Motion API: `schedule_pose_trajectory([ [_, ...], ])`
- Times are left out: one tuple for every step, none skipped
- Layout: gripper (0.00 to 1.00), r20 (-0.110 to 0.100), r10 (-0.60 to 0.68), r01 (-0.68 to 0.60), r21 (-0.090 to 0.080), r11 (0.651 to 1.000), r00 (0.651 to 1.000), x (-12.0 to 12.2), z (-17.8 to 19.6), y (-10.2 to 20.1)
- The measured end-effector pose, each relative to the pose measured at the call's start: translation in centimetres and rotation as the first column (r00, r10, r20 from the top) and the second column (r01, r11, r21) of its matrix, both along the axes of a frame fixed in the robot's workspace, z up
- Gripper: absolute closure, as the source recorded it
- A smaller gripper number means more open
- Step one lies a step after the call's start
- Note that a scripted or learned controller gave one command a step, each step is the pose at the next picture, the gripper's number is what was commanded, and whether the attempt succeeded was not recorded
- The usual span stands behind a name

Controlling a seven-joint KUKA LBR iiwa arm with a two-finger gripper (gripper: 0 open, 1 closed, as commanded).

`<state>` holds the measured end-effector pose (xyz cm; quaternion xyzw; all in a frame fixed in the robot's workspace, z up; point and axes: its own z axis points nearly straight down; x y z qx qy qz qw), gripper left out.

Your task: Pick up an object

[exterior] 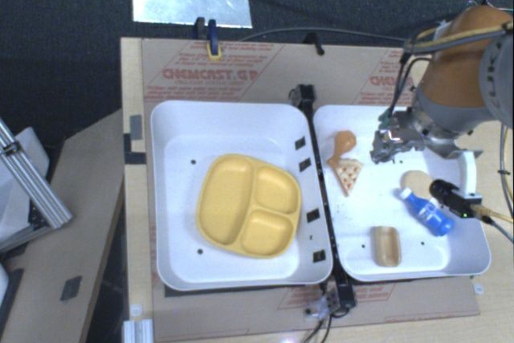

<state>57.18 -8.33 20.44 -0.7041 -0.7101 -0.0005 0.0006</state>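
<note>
**Two bins on the worktop, arm over the right one**

Worktop [241, 64] is brown board. Left bin [173, 132] has a yellow divided tray [249, 205]. Right bin [474, 253] holds a drumstick [344, 143], pizza slice [348, 173], blue bottle [426, 213] and tan bread-like piece [386, 245]. The jaws [388, 144] sit above the bin; can't tell their state, too blurry.

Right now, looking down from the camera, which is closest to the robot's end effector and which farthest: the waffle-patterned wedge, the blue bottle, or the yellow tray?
From the end effector, in the camera view:
1. Waffle-patterned wedge, just to its left in the right bin.
2. Blue bottle, below it toward the bin's front right.
3. Yellow tray, far left, in the left bin.
</note>
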Motion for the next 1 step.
schedule_pose_trajectory([
  [1.0,0.0,0.001,-0.001,0.001,1.0,1.0,-0.6,-0.29,4.87],
])
